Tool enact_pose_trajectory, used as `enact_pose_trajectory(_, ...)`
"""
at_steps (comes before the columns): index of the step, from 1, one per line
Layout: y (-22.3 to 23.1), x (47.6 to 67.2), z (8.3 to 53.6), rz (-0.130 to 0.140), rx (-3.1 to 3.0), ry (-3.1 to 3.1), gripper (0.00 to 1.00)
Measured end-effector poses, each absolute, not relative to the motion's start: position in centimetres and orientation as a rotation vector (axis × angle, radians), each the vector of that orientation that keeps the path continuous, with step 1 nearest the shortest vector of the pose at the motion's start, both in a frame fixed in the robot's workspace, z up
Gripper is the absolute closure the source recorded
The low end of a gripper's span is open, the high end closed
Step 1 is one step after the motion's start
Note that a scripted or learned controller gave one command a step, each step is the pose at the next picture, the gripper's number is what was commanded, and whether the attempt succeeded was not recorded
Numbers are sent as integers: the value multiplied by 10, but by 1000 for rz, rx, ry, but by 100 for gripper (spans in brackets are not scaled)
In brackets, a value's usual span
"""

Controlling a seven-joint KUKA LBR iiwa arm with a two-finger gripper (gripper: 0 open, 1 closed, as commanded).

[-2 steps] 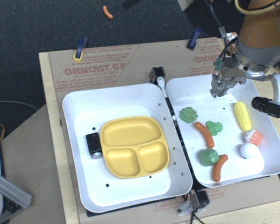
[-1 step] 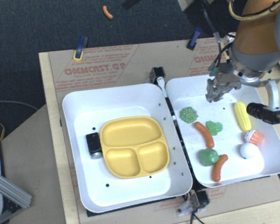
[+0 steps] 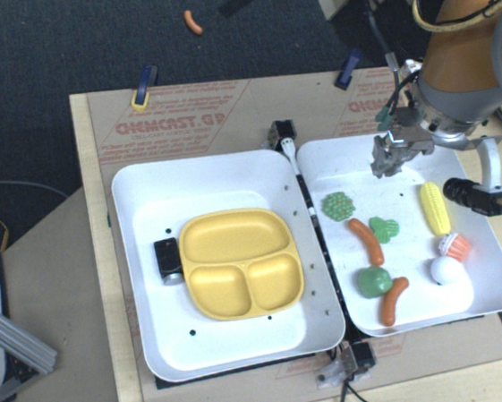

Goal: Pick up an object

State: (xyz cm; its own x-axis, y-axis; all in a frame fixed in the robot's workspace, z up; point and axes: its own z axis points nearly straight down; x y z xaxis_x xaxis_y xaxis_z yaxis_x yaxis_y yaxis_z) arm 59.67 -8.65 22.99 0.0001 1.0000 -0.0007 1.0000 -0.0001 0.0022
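- White plastic everywhere under me: two shallow bins side by side, and my gripper (image 3: 389,164) hangs over the far part of the right bin (image 3: 486,290), nothing under it but bare floor.
- Fingers: can't tell how far apart they are from this angle. Nothing visible between them, so I'd say I'm carrying nothing.
- Task's thing: no single target given. Nearest candidate is the bumpy green veg (image 3: 337,205), just toward the near-left of me, close to the divider between the bins.
- Others in the same bin: long orange sausage (image 3: 366,240) touching or nearly touching a small green piece (image 3: 384,228); yellow corn cob (image 3: 434,208) over on the right side; white egg (image 3: 443,270) w/ an orange-white bit (image 3: 455,246) beside it; round green ball (image 3: 374,281) next to a second sausage (image 3: 393,300).
- Risks, my guess:
- drop straight down from here = I close on air.
- bumpy veg sits near the bin wall, so a finger could clip the rim.
- sausage + green piece are crowded, may grab both or nudge one away.
- egg & ball look smooth and round, likely to squirt out.
- Left bin (image 3: 140,253) holds a yellow divided tray (image 3: 240,262) and a black block (image 3: 167,257), well apart from me.
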Motion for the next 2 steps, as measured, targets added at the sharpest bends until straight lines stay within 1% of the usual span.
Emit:
enact_pose_trajectory(1,-86,587,216,-4,2224,2223,100)
enact_pose_trajectory(2,-84,585,216,-2,2223,2224,100)
